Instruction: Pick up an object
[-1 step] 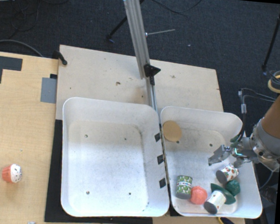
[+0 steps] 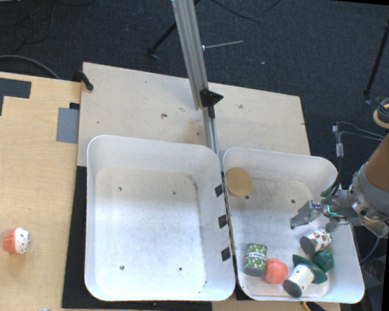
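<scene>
Low at the right of the frame, pincer [image 2: 310, 215] hanging over the right bin [image 2: 283, 164], reaching in from the right edge on the grey arm [image 2: 370, 197]. Hard to tell open from shut: fingers blurred and small, possibly parted, nothing visibly between them. Just below and right of the pincer, a small white cup with red and green marks [image 2: 319, 240], lying tilted, apart from the tips. Below that, a dark green piece [image 2: 321, 261] and a white cylinder with a dark end [image 2: 297, 279], touching each other near the lower right corner of the bin. Left of these, a red ball [image 2: 276, 271] beside a green-labelled can [image 2: 255, 258]. Higher up, near the bin's left wall, a round tan disc [image 2: 238, 182]. Left of centre, the second white bin [image 2: 150, 219]. Far out at the lower left, on the light wooden bench [image 2: 20, 167], a small red and white object [image 2: 17, 241], well apart from both bins.
</scene>
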`<action>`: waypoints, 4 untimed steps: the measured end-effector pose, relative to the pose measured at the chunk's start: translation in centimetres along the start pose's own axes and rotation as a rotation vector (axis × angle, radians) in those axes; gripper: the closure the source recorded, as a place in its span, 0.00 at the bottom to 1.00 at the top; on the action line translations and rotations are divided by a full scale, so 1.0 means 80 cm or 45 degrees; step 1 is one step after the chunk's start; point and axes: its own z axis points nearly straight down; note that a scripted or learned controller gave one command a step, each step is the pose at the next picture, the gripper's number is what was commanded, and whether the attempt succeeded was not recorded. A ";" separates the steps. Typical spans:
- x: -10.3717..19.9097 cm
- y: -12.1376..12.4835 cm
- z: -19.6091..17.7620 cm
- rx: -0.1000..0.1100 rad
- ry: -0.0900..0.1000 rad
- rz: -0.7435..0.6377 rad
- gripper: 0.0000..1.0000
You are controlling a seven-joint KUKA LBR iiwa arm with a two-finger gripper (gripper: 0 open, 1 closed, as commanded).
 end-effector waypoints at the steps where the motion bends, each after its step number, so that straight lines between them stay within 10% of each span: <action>1: 0.010 -0.010 0.068 0.007 0.002 -0.002 0.00; 3: 0.016 -0.008 0.169 -0.002 -0.001 0.001 0.00; 4: 0.015 -0.008 0.155 -0.001 0.001 0.007 1.00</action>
